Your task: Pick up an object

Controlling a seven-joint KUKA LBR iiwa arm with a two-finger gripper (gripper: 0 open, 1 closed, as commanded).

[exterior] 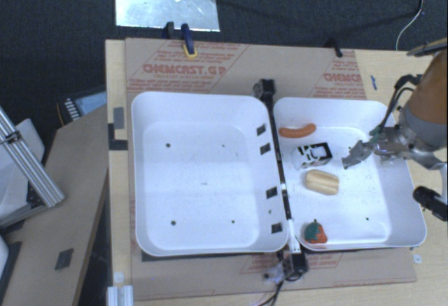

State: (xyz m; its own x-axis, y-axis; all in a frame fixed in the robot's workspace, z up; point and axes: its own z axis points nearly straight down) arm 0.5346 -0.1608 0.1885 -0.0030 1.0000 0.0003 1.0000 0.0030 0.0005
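Nothing lifted yet. Gripper (354, 155) hovers over right bin (392, 192), finger state: cannot tell. Bread roll (321, 181) lies at its 8 o'clock, sausage (297, 131) at 10; grasp and lift remain.

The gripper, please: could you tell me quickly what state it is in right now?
Gripper: over the right bin, with nothing seen between its tips; open or closed cannot be told.
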